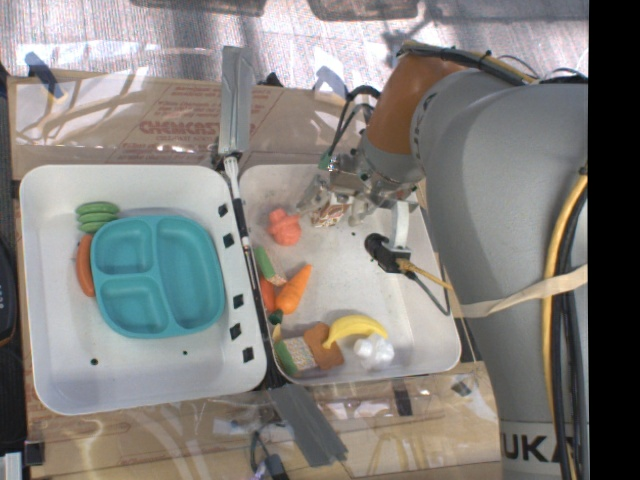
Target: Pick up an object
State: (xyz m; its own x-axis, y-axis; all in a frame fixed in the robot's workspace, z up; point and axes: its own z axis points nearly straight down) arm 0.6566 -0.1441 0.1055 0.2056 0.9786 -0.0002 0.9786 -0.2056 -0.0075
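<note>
My gripper (332, 206) hangs over the far part of the right bin (425, 298), just right of a red-orange rounded toy food (285, 228). Further toward the front lie an orange carrot (294, 288) and a thin green piece (263, 263) against the bin's left wall. A yellow banana (355, 328), a white lumpy piece (375, 350) and a brown slice (320, 346) sit near the front wall. No object shows in the gripper.
The left bin (50, 368) holds a teal divided plate (155, 273), a green pod (97, 214) at its far left corner and an orange piece (85, 265) along its left side. A black cable connector (385, 253) hangs over the right bin. The grey arm covers the right side.
</note>
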